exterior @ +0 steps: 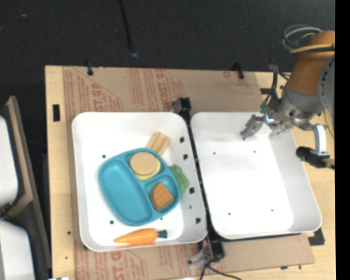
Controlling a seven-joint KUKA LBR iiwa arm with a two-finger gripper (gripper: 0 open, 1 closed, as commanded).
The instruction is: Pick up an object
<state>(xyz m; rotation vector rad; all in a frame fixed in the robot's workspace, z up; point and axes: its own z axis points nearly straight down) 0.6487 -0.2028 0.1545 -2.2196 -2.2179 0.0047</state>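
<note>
Camera view, from above at a slant. Gripper (pixel 265 127) hanging over the far edge of the right bin (pixel 291 214), fingers spread apart and pinching nothing. All objects to pick lying in the left bin (pixel 84 139), well apart from the gripper, across the divide between both bins. Blue tray (pixel 119 194) in the middle there, with a round biscuit (pixel 146 163) and a brown toast piece (pixel 162 196) in its compartments. Wooden block (pixel 158 141) touching the tray's far rim; green piece (pixel 181 178) just beside its right side. Carrot (pixel 141 236) near the front wall, long axis running left to right. Probably the wooden block nearest to the gripper. Red printing on the cardboard (pixel 128 92) under the bins, too blurred for reading.
</note>
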